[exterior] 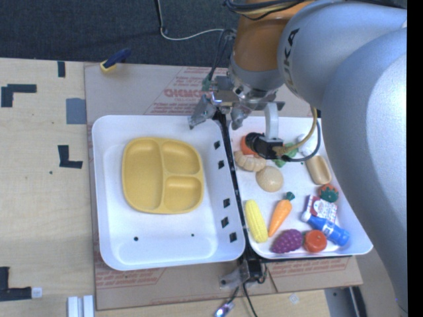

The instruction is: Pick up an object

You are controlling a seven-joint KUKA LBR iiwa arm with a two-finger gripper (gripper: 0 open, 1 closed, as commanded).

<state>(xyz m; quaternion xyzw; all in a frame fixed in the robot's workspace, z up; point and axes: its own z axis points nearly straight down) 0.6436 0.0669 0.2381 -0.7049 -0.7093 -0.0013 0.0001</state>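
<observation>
Nothing lifted so far, as far as I can judge: the gripper (pixel 221 113) hangs over the far end of the divider where the two bins meet, and no object sits between its fingers (pixel 200 116). They look spread and bare, dark tips splayed just above the rim. The whole pick is left to do: choose a piece, come down on it, close, raise it. All the small toys lie in the right bin (pixel 360 244). The left bin (pixel 106 197) carries the yellow divided plate (pixel 162 175) toward its far half. Nearest the gripper is a cluster at the right bin's far-left corner: a red-orange piece (pixel 250 141) partly under a dark cable fitting, a peanut-shaped thing (pixel 250 163), and a pale egg (pixel 269 179) beside it. The corn cob (pixel 256 220) lies along the left wall, long axis running near to far. The carrot (pixel 280 214) slants, leafy top toward the far right, tip toward the near left. Grapes (pixel 287 241), an orange round piece (pixel 314 241) and a blue bottle (pixel 329 230) crowd the near edge. A bread-coloured roll (pixel 318 169) rests by the right wall.
</observation>
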